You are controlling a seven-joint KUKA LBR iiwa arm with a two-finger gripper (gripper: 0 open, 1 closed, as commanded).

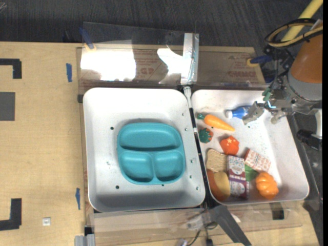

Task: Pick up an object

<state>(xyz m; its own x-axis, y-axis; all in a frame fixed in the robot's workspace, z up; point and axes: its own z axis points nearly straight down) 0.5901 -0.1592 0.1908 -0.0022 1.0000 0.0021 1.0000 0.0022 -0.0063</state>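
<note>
Two shallow white bins are seen side by side on the worktop point(36, 137). In the left bin point(97, 111) a teal divided tray point(150, 152) is laid flat near the middle, with one long compartment toward the far side and two smaller ones toward the near side. The right bin point(287, 147) is filled with toy food: an orange carrot point(219, 122) lies at a slant near the far left corner, a small green piece point(205, 135) is set just beside the bin's left wall, and a red tomato point(230, 145) is placed just below the carrot. Toward the near side a brown waffle-like piece point(216, 161), a purple carton point(236, 176), a pink-and-white packet point(257, 161), an orange pumpkin-like piece point(266, 184) and a tan piece point(221, 182) are crowded together, touching or almost touching. A blue-and-white bottle point(239, 111) lies on its side near the far wall. The gripper point(266, 111) is held over the far right part of this bin, just beside the bottle's right end; one grey finger appears to point toward the bottle, but whether the fingers are spread or pressed together cannot be told. Nothing is seen pinched between them.
</note>
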